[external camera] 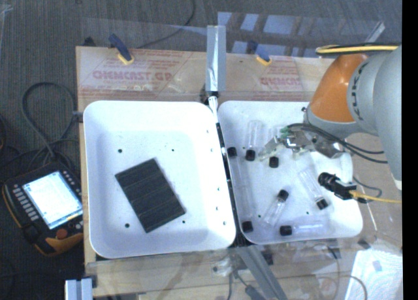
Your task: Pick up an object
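In the right bin point(343, 227) lie several clear vials with black caps: one point(251, 136) near the back left, one point(277, 204) in the middle, one point(311, 185) to the right and one point(307, 228) along the front wall. My gripper point(282, 140) hangs over the back of this bin, just above another vial point(268, 151) with its cap beside it. The grey arm with its orange band point(333, 93) reaches in from the right. A black ridged slab point(149, 194) lies flat in the left bin point(104, 122).
Loose black caps point(247, 225) sit near the divider between the bins. A black plug with a yellow cable point(330, 182) hangs over the right bin's right side. A teach pendant point(46, 200) lies on the floor to the left. Clamps point(119, 45) hold the board behind the bins.
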Robot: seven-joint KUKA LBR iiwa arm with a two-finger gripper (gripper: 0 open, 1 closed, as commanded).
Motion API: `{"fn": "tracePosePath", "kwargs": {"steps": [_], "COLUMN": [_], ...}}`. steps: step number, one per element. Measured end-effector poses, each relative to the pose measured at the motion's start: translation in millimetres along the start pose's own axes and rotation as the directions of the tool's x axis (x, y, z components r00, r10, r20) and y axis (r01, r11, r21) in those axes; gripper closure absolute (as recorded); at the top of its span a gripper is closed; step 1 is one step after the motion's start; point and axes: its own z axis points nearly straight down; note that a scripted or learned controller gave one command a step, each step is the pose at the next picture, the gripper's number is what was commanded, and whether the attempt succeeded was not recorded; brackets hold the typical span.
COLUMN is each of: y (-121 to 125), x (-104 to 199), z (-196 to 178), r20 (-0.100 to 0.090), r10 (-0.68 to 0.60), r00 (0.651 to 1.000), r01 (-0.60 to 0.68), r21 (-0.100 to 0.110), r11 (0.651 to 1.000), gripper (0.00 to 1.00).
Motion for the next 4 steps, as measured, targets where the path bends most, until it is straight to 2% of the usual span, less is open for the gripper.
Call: {"fn": "tracePosePath", "kwargs": {"steps": [1,2,3,4], "y": [-56.5,1.0,66.9,75.5], "x": [-5.4,-35.6,-36.8,40.4], "z": [-1.4,0.2,2.1,1.3], "r20": [0.003,0.003,0.001,-0.001], "r10": [-0.015,-0.107,-0.176,-0.229], "r00": [1.0,0.994,0.984,0.974], "r01": [0.015,0.107,0.176,0.229], "r21": [-0.001,-0.002,0.008,0.01], "r11": [1.0,0.994,0.984,0.973], "gripper": [0.0,0.0,0.0,0.0]}}
